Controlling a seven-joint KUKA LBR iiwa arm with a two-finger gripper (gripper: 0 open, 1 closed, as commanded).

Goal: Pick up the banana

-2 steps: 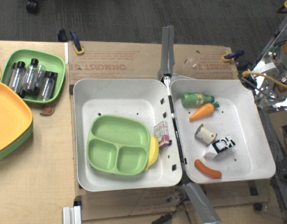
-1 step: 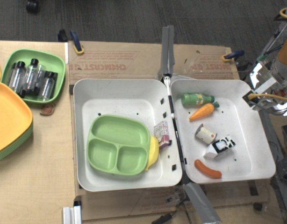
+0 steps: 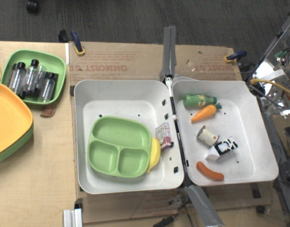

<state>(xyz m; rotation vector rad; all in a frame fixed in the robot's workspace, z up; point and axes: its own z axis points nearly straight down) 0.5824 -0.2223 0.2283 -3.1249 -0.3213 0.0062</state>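
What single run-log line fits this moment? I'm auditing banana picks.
banana: left bin, wedged against green divided plate right edge | untouched, not picked

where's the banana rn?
In the camera view, the banana lies in the left bin, tucked against the right edge of the green divided plate, just below a small packet.

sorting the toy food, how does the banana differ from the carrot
The banana is yellow and lies in the left bin, partly tucked under the green divided plate; the carrot is orange with a green tip and lies in the right bin, fully exposed beside the green bottle. Both are elongated.
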